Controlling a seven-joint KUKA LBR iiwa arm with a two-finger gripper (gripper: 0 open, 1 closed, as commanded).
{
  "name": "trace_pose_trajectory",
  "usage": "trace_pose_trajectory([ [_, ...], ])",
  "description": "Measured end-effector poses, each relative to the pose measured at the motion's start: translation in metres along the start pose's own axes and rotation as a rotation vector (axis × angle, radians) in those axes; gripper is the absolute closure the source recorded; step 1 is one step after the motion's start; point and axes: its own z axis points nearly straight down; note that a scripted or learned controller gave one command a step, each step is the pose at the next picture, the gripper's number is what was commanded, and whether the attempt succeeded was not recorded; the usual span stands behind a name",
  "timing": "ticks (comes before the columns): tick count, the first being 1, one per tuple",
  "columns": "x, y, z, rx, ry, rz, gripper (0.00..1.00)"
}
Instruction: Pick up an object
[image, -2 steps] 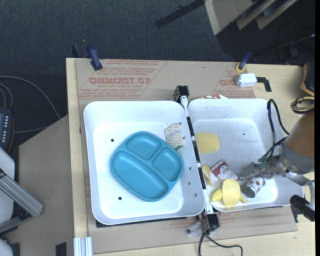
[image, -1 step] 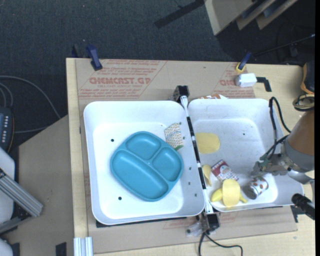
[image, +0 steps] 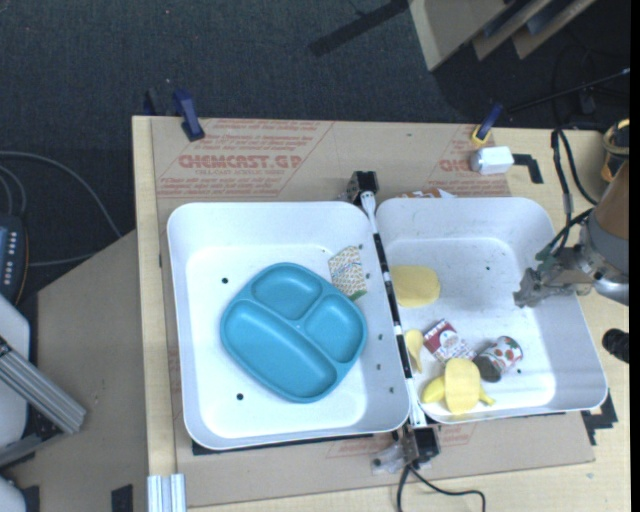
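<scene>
- Grey end effector (image: 528, 290) at right bin (image: 560, 330) right wall, low over the rim, well apart from every object; finger state: cannot tell, too small and blurred; nothing seen between the fingers.
- Candidate objects clustered at right bin's near-left corner: yellow piece (image: 460, 385), red-white packet (image: 445, 341), round red-white item (image: 503, 354), all touching or just beside each other.
- Yellow disc (image: 414, 285) apart, against the divider.
- Left bin (image: 200, 300): blue tray (image: 290, 330), patterned scrap (image: 347, 268) at its far-right edge.
- Worktop (image: 150, 300): bare brown board around both bins.
- Risk: descent from current spot likely closes on bin wall or bare floor, no pick.
- Risk: cluster tight, so fingers may land on two items, push one aside or pinch an edge and slip.
- Risk: disc near divider leaves little finger clearance; collision possible.
</scene>
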Motion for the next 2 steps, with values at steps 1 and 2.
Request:
trace_pose_trajectory([
  [1,0.0,-0.001,0.001,0.002,0.001,0.001,0.0],
  [2,0.016,-0.046,0.076,0.005,0.002,0.002,0.0],
])
